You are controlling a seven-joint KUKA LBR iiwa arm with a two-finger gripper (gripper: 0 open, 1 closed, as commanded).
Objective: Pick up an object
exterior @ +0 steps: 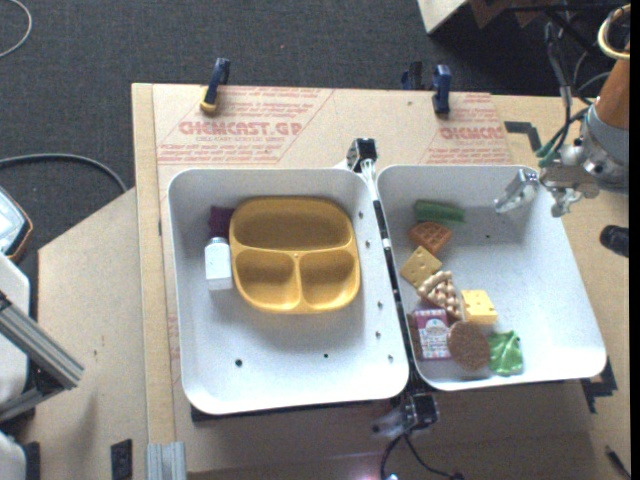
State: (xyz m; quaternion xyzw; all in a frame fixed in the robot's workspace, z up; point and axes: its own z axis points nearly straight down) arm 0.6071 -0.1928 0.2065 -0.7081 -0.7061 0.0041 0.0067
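The right bin [560,298] holds several toy foods: a green pod [439,210], a waffle [430,236], a tan cracker [420,266], a pizza slice [440,290], a yellow cheese block [479,307], a red carton [431,333], a brown cookie [468,346] and a green leaf [506,353]. My gripper [537,195] hangs over that bin's far right corner, to the right of the green pod and apart from every item. Its fingers stand open with nothing between them.
In the left bin [190,338] lie a yellow divided plate [295,253], a small white bottle [218,264] and a dark purple piece [220,216]. The bins sit on a cardboard-covered bench [250,123] with blue clamps [441,86] at the back. Cables trail at the right.
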